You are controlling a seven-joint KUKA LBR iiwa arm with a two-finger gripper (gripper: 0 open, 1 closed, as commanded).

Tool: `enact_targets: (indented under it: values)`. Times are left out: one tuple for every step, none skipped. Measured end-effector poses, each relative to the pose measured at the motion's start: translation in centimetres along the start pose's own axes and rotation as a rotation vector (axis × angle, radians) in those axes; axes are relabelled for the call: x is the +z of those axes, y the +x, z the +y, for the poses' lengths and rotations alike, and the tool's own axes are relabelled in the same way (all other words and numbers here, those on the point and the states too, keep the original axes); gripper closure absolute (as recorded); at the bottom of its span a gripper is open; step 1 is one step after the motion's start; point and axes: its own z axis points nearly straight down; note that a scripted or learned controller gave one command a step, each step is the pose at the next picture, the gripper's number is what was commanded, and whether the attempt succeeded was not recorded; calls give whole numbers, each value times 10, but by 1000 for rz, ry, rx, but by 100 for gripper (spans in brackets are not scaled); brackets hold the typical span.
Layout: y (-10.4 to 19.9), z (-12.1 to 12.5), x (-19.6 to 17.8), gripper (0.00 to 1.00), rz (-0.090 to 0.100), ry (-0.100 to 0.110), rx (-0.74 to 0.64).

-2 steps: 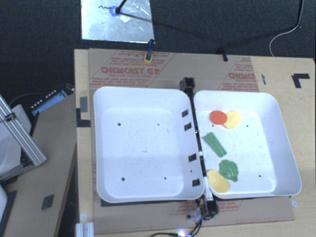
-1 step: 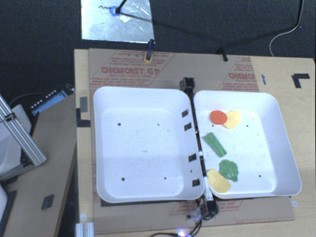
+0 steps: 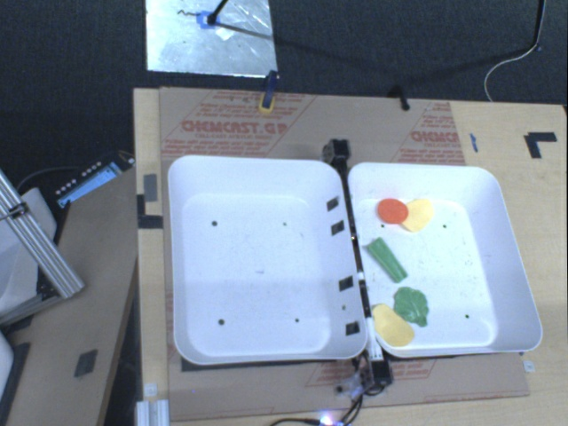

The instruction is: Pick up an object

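Five small objects lay in the right bin (image 3: 510, 238): an orange disc (image 3: 392, 210) touching a yellow piece (image 3: 419, 214), a green stick (image 3: 386, 259), a green lump (image 3: 411, 304), a yellow slice (image 3: 392, 326). The pincer's state could not be told. The isolated stick was judged easiest, approached squarely across its width.

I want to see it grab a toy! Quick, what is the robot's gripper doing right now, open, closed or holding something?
Gripper: cannot be told from this picture. The orange round piece and green long block lie loose in the right white bin.

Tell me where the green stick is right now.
The green stick lies in the right bin, near its left wall, below the orange disc and above the green lump.
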Motion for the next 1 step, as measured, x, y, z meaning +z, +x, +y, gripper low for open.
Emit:
enact_targets:
  values:
    - [0,0,0,100,0,0,0]
